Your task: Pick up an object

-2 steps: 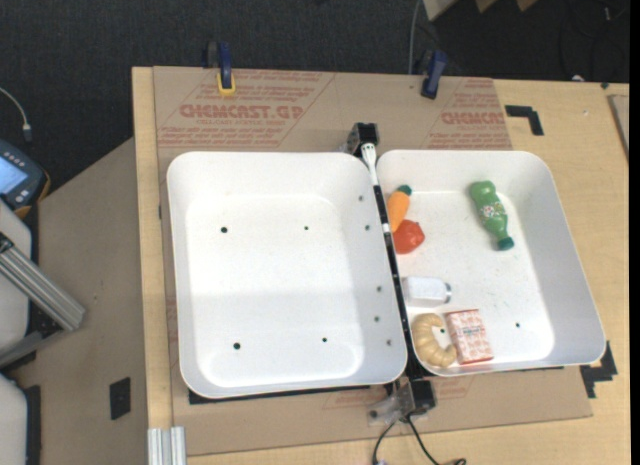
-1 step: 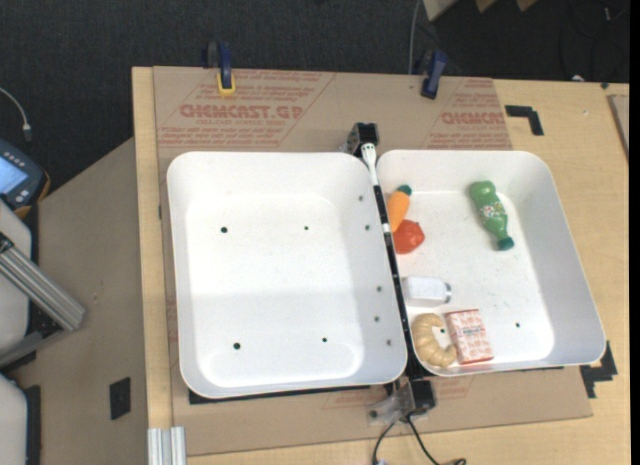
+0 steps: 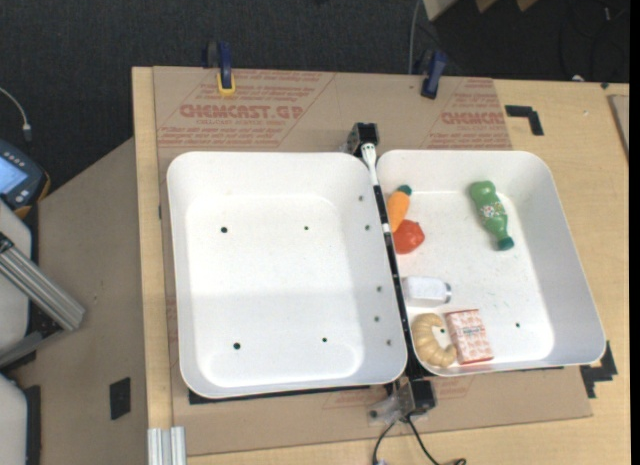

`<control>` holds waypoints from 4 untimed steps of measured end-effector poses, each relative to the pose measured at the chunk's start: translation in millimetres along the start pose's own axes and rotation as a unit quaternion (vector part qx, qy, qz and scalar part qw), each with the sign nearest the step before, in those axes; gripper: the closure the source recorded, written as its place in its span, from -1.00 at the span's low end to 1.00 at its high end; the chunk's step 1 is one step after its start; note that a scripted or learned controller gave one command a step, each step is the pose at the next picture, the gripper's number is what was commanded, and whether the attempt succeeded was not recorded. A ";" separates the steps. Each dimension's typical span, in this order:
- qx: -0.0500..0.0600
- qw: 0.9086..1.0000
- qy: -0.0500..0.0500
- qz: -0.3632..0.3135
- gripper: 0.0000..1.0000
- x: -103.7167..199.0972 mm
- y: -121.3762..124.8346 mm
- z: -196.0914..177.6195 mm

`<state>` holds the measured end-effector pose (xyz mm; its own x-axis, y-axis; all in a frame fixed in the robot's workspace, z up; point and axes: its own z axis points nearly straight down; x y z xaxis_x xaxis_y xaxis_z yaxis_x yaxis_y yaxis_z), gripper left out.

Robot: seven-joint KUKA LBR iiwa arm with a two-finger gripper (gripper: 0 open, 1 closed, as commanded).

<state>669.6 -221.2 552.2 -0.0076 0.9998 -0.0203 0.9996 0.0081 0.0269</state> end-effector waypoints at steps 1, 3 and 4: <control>0.018 1.000 0.013 -0.002 1.00 125.2 -4.0 82.4; 0.009 1.000 0.009 0.003 1.00 116.9 -2.6 55.0; 0.007 1.000 0.008 0.002 1.00 117.2 -1.7 44.4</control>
<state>668.2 -104.9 505.4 -0.0037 1.0000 -0.0041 0.9999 0.0037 0.0131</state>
